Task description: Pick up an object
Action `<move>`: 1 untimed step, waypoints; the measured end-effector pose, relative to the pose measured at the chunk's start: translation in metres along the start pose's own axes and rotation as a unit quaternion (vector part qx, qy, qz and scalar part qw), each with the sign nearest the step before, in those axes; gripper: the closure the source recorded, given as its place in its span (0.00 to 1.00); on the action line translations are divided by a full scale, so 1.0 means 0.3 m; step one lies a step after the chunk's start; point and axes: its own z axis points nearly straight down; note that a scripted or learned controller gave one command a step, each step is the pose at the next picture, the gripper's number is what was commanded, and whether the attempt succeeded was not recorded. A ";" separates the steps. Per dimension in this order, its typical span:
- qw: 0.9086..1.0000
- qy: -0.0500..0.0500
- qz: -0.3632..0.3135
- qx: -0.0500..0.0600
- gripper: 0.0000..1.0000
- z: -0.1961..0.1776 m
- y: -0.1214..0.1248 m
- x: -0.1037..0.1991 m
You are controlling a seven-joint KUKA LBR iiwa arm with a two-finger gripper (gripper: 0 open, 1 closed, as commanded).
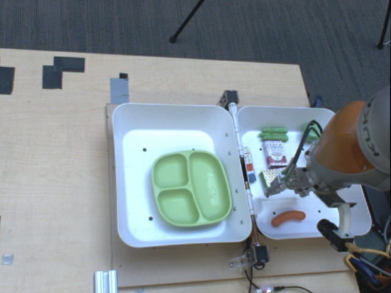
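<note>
The right bin (pixel 360 221) holds several small things. A green pod-like piece (pixel 273 132) lies at its far side, and a dark red packet (pixel 275 153) lies just below it. Next to the packet is a small green-and-white patterned piece (pixel 269 177). An orange-red sausage (pixel 288 218) lies near the front wall. My gripper (pixel 280 184) hangs low over the middle of this bin, right beside the patterned piece and above the sausage. The grey arm with its orange band (pixel 345 145) covers the bin's right half.
The left bin (pixel 131 163) bears a light green divided plate (pixel 191 188) with three compartments. A ridge (pixel 241 163) with small red and blue marks separates the two bins. Bare wooden bench (pixel 55 182) lies to the left.
</note>
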 end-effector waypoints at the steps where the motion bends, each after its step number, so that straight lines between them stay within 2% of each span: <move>1: 1.000 0.000 0.002 0.004 0.00 0.072 -0.013 0.017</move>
